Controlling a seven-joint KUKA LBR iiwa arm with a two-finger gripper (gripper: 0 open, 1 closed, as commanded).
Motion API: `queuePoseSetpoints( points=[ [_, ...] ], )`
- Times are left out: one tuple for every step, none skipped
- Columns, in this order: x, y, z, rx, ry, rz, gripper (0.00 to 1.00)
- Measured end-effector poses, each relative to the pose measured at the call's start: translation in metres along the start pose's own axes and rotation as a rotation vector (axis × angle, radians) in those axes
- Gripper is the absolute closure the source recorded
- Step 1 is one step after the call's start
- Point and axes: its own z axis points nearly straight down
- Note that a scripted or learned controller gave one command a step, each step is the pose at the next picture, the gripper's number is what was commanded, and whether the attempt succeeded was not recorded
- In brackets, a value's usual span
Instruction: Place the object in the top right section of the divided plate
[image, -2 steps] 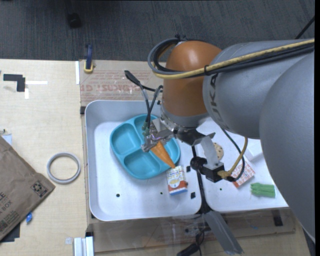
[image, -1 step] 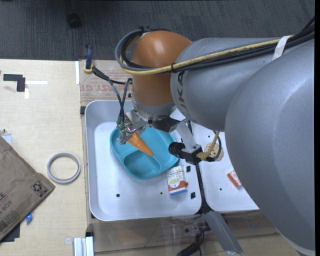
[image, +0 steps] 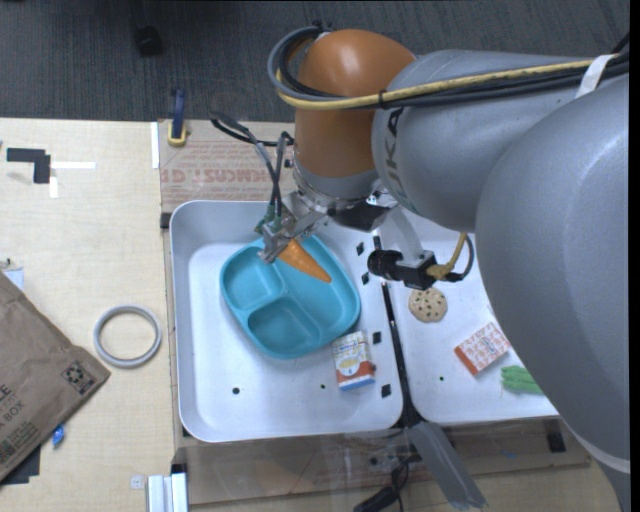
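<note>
One gripper (image: 279, 236) hangs over the upper edge of the blue divided plate (image: 288, 300), fingers closed on the thick end of an orange carrot (image: 305, 261); the carrot slants down-right over the plate's upper right section. The plate lies in the left white bin (image: 205, 390), with a small carton (image: 353, 361) just beside its lower right rim. The right white bin (image: 450, 385) holds a cookie (image: 428, 305), a red-and-white packet (image: 483, 348) and a green item (image: 520, 379). On the wooden bench (image: 80, 240): a tape ring (image: 128, 334), a brown cardboard box (image: 35, 385).
</note>
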Motion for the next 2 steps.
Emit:
queuePoseSetpoints(
  points=[
    [0.052,-0.055,0.016,0.002,0.002,-0.188,1.0],
    [0.008,-0.096,0.108,-0.029,-0.008,-0.285,1.0]
  ],
)
